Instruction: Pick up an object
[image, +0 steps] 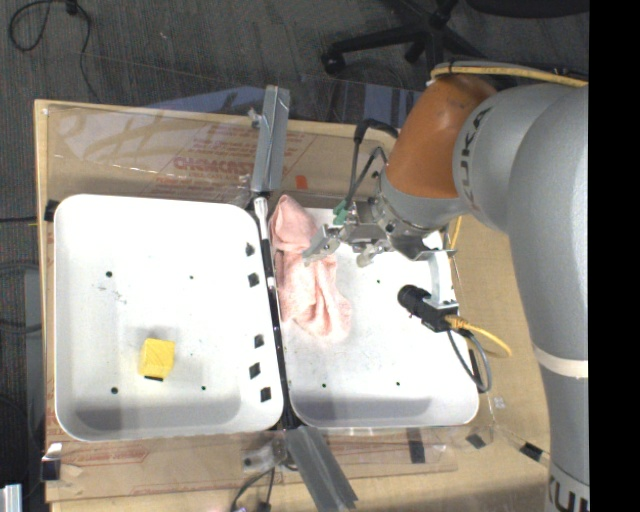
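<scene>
Cloth (308, 272), pink and crumpled, lies lengthwise far-to-near along the right bin's (440, 400) left wall; the claw (338, 242) sits at its far right edge, grip state impossible to tell.

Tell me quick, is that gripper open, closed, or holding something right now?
Gripper: cannot be told from this slanted view. It sits at the pink cloth in the right bin, touching its edge, but no cloth is clearly seen held by it.
</scene>
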